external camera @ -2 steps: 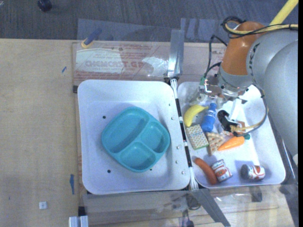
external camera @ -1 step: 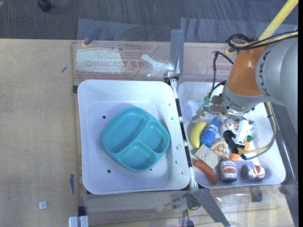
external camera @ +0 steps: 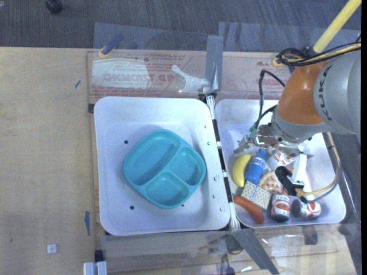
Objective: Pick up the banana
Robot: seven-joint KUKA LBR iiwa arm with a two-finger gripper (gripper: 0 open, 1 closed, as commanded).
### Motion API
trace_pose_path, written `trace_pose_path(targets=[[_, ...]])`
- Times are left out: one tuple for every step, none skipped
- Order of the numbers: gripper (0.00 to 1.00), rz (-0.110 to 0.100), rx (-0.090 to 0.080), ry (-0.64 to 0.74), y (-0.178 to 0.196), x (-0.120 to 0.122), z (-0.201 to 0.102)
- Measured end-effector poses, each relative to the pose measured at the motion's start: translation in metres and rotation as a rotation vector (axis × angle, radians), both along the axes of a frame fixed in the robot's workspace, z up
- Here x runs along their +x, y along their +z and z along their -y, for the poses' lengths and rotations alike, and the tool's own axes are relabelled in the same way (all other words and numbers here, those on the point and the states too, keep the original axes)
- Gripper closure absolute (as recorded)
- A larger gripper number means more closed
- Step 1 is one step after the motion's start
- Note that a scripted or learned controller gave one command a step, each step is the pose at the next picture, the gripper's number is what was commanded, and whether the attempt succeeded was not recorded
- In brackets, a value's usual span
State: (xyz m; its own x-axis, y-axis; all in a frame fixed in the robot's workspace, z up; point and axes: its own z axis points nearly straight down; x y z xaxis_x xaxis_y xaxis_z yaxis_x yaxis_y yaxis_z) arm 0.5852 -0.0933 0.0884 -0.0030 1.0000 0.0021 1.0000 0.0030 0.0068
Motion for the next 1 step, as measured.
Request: trace_pose_path(targets=[[0.0, 0.001, -0.002, 0.077, 0.0002, -0.007, -0.0014]])
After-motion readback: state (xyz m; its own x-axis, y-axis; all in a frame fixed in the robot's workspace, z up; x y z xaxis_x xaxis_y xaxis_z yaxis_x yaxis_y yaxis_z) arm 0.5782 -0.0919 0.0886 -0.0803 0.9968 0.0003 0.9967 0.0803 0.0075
